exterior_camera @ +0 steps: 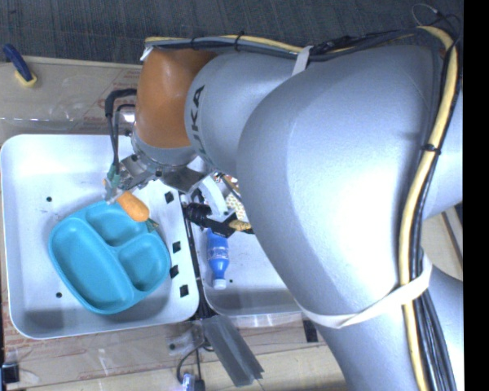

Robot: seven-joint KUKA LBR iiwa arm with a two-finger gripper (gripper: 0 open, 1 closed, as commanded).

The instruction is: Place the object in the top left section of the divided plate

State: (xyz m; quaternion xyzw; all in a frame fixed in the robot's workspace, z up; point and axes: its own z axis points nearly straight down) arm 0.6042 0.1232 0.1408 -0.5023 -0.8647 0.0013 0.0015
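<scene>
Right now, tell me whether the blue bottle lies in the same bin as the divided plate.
No. The blue bottle lies in the right bin; the divided plate is in the left.

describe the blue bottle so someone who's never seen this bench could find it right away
Start at the big grey arm and look at the right-hand white bin it overhangs. Near that bin's left wall, beside the divider between the bins, lies a small blue bottle with a white cap toward the front. It is the one blue item there; the blue divided plate sits in the left bin.

Even bright light, soft focus, glare on arm [342, 177]
</scene>
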